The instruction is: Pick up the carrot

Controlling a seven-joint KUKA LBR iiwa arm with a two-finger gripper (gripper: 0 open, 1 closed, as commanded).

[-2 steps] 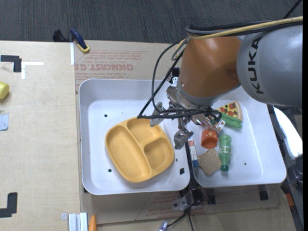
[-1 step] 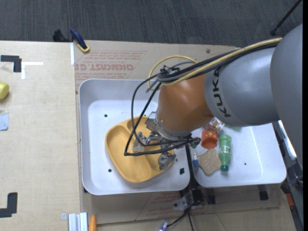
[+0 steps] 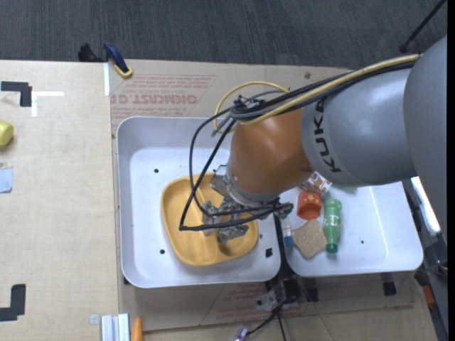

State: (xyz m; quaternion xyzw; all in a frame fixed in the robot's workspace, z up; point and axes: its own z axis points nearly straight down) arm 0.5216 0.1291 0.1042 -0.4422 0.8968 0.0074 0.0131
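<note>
yellow bowl (image 3: pixel 179 222) under claw (image 3: pixel 226 226), left bin (image 3: pixel 138 183) corners seemingly bare

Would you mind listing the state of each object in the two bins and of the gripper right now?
yellow dish: upright in the left bin, under the gripper.
gripper: lowered over the dish; grip not discernible.
green bottle: lying on its side in the right bin.
orange cup: beside the bottle.
tan sponge: lying flat.

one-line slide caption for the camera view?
Gripper low over the yellow dish in the left bin; green bottle in the right bin.
</note>
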